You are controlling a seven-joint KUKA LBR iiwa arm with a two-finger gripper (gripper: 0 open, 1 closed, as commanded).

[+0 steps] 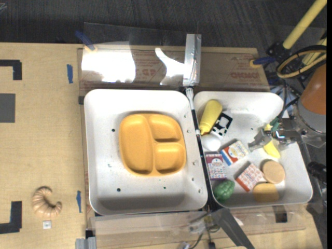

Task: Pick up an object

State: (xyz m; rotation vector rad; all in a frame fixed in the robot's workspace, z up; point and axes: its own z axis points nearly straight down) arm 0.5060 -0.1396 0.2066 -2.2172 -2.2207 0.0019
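A grey arm's two-finger gripper (263, 137) hovers in the crowded right white bin (298, 162), finger position unclear, beside a small yellow wedge-shaped toy (271, 149).

You see two white bins side by side. The left bin (98, 139) holds a yellow divided tray (152, 143). The right bin (301, 185) holds a yellow bottle (209, 114), small cartons (234, 152), a green object (224, 190) and a round tan piece (273, 171). The gripper (266, 137) is low over this bin at the frame's right. A croissant toy (45, 201) lies on the bench at lower left.
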